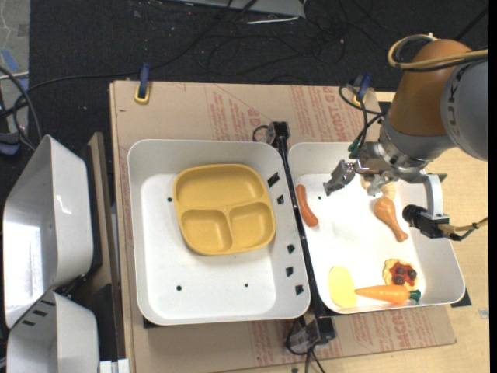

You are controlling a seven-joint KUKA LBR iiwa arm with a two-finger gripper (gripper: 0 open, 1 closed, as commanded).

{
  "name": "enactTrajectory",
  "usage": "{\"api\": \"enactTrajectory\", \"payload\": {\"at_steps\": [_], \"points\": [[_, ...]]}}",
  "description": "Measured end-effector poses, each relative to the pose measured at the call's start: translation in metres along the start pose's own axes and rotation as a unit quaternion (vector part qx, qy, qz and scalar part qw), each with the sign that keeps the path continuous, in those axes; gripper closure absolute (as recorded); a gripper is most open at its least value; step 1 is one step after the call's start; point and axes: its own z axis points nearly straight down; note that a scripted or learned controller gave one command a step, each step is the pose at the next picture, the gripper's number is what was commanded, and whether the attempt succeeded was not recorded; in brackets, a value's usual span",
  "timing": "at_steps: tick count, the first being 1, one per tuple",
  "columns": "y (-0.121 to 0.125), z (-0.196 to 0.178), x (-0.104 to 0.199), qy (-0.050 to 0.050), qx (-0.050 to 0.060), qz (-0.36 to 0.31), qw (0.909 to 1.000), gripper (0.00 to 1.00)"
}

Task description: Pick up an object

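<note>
My gripper [358,182] hangs over the far part of the right bin [446,264], open with nothing between its fingers. A tan chicken drumstick [390,215] lies just right of and nearer than the gripper. Along the bin's left wall lies an orange-red sausage [307,207], left of the gripper. At the near edge sit a pale yellow piece [340,285], an orange carrot [384,292] and a small pastry with dark berries [400,271].
The left bin [147,286] holds a yellow divided plate [225,208]. A ridge with black clips [293,231] separates the two bins. Cardboard lies under both bins, and white tubs [43,224] stand off the bench at the left.
</note>
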Motion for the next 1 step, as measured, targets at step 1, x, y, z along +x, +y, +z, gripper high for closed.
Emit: {"api": "enactTrajectory", "payload": {"at_steps": [1], "points": [[0.003, -0.0073, 0.0, -0.001, -0.006, -0.001, 1.0, 0.0]]}}
